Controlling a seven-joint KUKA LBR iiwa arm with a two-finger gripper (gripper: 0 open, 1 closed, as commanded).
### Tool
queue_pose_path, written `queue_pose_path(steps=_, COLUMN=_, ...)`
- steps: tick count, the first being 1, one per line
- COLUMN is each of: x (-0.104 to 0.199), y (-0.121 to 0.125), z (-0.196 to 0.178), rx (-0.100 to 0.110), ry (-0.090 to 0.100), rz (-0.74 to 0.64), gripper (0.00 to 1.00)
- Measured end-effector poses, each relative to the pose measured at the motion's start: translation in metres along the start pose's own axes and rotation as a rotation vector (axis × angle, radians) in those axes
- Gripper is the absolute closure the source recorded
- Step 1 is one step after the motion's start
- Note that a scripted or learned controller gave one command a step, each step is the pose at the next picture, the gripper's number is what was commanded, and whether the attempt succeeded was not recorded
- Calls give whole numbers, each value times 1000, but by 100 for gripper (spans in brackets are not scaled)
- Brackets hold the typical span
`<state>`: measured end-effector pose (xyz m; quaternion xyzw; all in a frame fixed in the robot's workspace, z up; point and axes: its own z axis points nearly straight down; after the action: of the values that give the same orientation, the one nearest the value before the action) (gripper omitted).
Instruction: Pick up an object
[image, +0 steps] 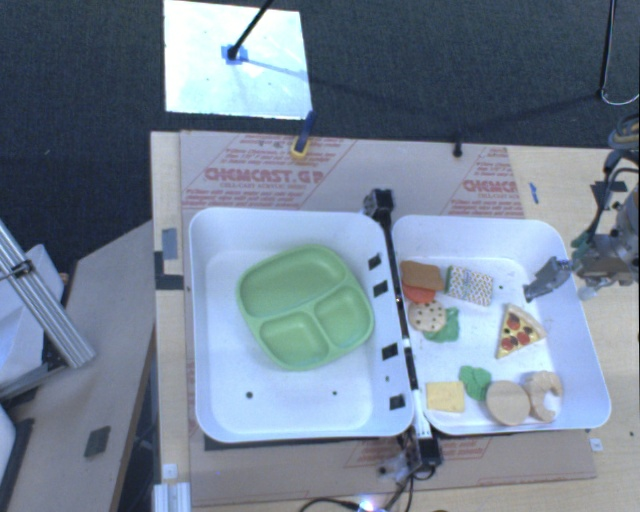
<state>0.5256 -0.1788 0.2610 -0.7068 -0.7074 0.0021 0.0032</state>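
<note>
Scanning left to right off one landmark, the pizza slice in the right bin. Far left of it, in the left bin, sits a green divided plate, not my target. Closer in, left of the slice: a sandwich-like piece, a cookie on a green leaf, and a speckled block just up-left of the slice. Below-left of it are a yellow cheese square and a small green piece; straight below, a round tan disc touching a pale bread-like piece.

Gripper hangs just up-right of the slice, over the bin's right side, nothing between the jaws that I can see; spread or pressed together, I can't tell at this size.

My call: go for the slice, it's nearest and stands apart from its neighbours. I'd center over it, line the jaws across its narrow width, drop straight, avoid the bin wall.
</note>
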Motion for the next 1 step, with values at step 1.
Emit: queue_pose_path(steps=1, x=0, y=2, z=-5, rx=-9, ry=-2, rz=-3, gripper=0)
